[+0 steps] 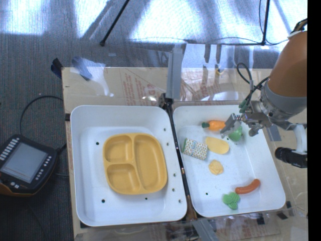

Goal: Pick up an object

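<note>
My gripper (pixel 243 128) reaches in from the right over the back of the right bin (pixel 261 157). It is open, with its two grey fingers spread apart and nothing held between them. A small green toy (pixel 235 134) lies just under the left finger, touching or nearly touching it. An orange carrot (pixel 216 125) with a green top lies just left of that. A pale yellow oval piece (pixel 216 145) sits in front of the green toy.
Also in the right bin are a patterned square block (pixel 195 148), a small yellow chip (pixel 215 167), a red sausage (pixel 248 186) and a green broccoli piece (pixel 230 200). The left bin (pixel 88 134) holds a yellow divided plate (pixel 134 163).
</note>
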{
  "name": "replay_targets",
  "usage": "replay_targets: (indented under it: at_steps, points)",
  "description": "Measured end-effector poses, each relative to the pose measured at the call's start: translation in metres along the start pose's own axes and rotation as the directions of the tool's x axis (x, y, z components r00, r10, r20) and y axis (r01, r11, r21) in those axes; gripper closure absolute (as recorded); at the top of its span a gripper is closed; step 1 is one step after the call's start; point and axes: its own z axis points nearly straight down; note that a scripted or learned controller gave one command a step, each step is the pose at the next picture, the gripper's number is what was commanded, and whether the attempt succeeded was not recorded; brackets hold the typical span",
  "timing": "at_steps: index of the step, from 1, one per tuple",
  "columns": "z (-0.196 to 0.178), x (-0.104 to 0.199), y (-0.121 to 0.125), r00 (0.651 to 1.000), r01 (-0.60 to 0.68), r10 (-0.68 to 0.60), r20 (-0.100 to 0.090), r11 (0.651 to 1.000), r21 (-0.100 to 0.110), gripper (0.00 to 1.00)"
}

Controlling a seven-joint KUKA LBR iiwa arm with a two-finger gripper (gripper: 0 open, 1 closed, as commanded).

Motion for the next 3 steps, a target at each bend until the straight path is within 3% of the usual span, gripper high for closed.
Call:
replay_targets:
  at_steps: [1,2,3]
  points:
    - [0.091,-0.037,0.046,1.000,-0.015,0.015,-0.002,1.000,0.012,0.00]
    - [0.177,-0.041,0.076,1.000,0.001,-0.001,-0.004,1.000,0.007,0.00]
    - [0.173,-0.066,0.010,1.000,0.009,-0.009,0.000,1.000,0.002,0.00]
